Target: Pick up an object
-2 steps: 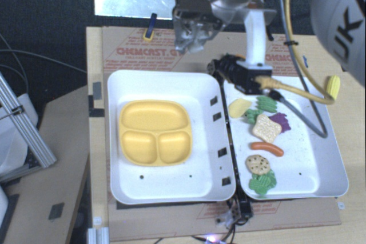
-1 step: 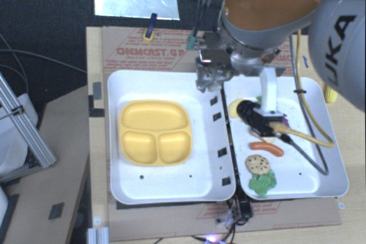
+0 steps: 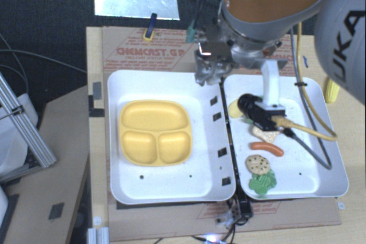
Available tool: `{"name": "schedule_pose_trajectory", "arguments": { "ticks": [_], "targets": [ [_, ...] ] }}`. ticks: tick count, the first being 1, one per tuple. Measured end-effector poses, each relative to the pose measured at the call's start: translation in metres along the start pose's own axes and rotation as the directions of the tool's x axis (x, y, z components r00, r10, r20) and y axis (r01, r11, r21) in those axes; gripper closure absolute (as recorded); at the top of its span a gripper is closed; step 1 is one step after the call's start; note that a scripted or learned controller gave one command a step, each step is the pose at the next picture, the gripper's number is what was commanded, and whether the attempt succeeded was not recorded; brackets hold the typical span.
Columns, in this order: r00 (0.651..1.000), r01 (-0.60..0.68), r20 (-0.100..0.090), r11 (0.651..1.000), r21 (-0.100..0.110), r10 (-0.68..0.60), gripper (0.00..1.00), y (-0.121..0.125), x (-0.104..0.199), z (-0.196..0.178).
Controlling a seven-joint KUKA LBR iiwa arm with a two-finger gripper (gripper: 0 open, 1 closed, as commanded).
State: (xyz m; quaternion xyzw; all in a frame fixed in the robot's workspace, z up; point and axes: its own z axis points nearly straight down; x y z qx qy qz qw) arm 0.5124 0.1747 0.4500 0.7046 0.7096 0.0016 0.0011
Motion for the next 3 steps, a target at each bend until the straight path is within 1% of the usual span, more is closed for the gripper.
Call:
{"name": "schedule_pose_trajectory", "arguments": {
  "ticks": [1,2,3],
  "targets": [
    [1.0,-0.001,0.0,1.0,0.005,0.001,1.0,-0.012,0.058,0.077],
    [1.0,-0.01,0.001,1.0,0.004,0.01,1.0,-0.001,0.001,0.092],
    [1.0,-0.008,-0.002,1.0,-0.005,0.008,1.0,-0.026,-0.037,0.007]
  ]
}}
